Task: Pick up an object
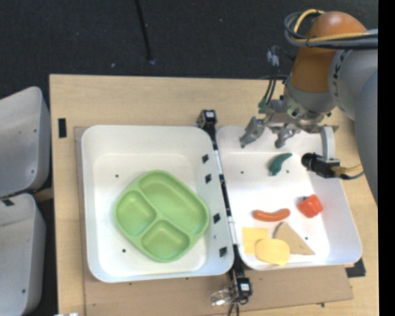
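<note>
Spanning most of the view, the desk (66, 104) carries two shallow white bins side by side. The left bin (99, 157) holds a light green divided tray (161, 214) with three compartments, lying near the bin's middle. The right bin (336, 236) holds the small objects. The arm (329, 45), grey with an orange band above the wrist, reaches in from the right and hangs over the far end of the right bin. Its tool (270, 132) sits above the bin's far left corner with the two fingers spread apart and nothing between them.

Objects in the right bin, from larger to smaller: a tan triangular wedge (295, 241) near the front edge; a yellow square slice (252, 238) just beside it, overlapped by a yellow round piece (274, 251); an orange-red sausage-shaped item (271, 214) in the middle of the bin; a red pepper-like item (310, 206) toward the right wall; a dark green curved item (279, 162) lying nearest the tool, apart from its fingers.
</note>
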Action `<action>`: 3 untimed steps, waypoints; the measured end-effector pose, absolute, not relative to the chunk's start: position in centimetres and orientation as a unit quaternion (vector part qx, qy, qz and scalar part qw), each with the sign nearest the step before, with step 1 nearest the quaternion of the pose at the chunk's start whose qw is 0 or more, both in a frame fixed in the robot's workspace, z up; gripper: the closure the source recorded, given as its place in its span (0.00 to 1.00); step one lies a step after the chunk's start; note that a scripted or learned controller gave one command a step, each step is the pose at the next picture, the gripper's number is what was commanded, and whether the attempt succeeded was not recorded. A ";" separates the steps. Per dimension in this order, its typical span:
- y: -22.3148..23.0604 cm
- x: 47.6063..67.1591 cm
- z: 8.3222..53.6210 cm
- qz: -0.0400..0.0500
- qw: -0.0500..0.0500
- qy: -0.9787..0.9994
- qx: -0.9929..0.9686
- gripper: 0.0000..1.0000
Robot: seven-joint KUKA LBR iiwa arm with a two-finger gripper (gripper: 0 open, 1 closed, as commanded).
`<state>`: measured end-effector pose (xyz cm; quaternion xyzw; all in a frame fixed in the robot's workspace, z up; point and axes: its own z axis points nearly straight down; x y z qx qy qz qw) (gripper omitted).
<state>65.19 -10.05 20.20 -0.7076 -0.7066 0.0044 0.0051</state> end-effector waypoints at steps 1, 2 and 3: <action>-10.0 65.5 21.1 0.000 0.000 -0.707 -0.707 0.00; -10.3 66.0 15.0 0.002 0.000 -0.707 -0.707 0.00; -10.4 65.9 9.8 0.002 0.000 -0.707 -0.708 0.00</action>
